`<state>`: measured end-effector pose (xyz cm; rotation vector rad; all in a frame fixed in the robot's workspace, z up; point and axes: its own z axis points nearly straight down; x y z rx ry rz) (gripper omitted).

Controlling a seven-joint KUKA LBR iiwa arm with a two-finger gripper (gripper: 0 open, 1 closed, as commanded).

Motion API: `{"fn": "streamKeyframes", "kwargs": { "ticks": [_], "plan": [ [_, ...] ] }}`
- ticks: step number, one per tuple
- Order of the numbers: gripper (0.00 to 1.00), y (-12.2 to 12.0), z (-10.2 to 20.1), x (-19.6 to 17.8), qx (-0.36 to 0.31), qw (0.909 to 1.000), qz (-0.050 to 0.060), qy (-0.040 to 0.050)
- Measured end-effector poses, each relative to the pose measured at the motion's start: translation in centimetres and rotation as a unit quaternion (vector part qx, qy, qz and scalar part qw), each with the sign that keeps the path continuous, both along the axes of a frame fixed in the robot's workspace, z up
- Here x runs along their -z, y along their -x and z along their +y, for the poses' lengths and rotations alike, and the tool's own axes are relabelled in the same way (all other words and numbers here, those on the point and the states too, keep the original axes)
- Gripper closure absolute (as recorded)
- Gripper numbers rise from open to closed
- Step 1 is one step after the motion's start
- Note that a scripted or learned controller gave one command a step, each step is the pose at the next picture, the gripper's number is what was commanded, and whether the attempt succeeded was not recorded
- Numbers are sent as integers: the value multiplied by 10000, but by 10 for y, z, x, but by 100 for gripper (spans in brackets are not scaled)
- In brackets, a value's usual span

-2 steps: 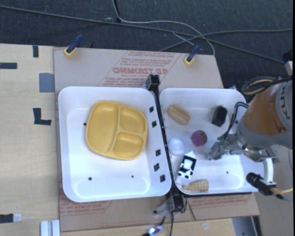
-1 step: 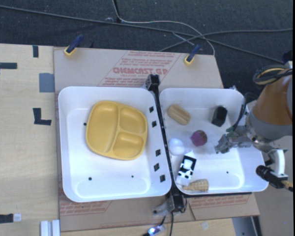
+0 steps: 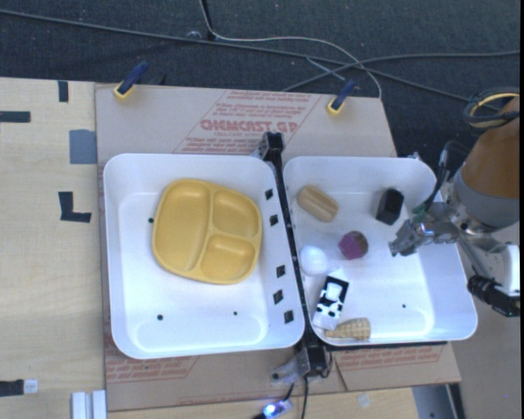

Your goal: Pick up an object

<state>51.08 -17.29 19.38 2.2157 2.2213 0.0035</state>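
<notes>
Gripper (image 3: 407, 240) over right bin (image 3: 437, 308), near its right side; can't tell jaw state. Nearest: purple ball (image 3: 353, 244) to its left, black block (image 3: 389, 205) above-left, both apart from it.

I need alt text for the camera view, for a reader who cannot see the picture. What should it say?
A grey robot arm's gripper reaches from the right over the right white bin, which contains a tan bread-like piece, black block, purple ball, white ball, black-and-white box and waffle cone. The left white bin contains a yellow divided plate.
</notes>
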Motion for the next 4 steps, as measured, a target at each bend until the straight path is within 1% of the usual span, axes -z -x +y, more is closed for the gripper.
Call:
{"fn": "streamKeyframes", "kwargs": {
  "ticks": [1, 2, 3, 4],
  "plan": [
    [100, -3, -6, -62, 5, 10000, -5, 6],
    [100, 6, 40, -62, -14, 10000, 25, -12],
    [100, -1, 96, -57, -22, 10000, 28, -13],
    [100, -1, 153, -58, -24, 10000, 29, -12]
  ]
}}
